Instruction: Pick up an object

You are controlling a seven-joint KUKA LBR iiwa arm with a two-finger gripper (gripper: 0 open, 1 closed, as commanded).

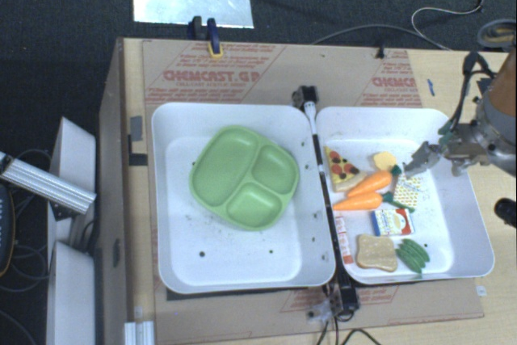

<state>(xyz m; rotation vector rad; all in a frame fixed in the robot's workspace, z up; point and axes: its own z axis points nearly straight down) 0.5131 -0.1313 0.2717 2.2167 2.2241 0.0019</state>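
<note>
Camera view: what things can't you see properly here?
- Pincer: small and blurred in the camera view, so open or shut is unclear.
- Arm: cut off by the right edge.
- Small carton: label too tiny to read.
- Patterned piece: carrots overlap it, and it is too small to identify.

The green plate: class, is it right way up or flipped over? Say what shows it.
Right way up. The green plate lies flat in the left bin, its three hollow compartments facing the camera.
</note>
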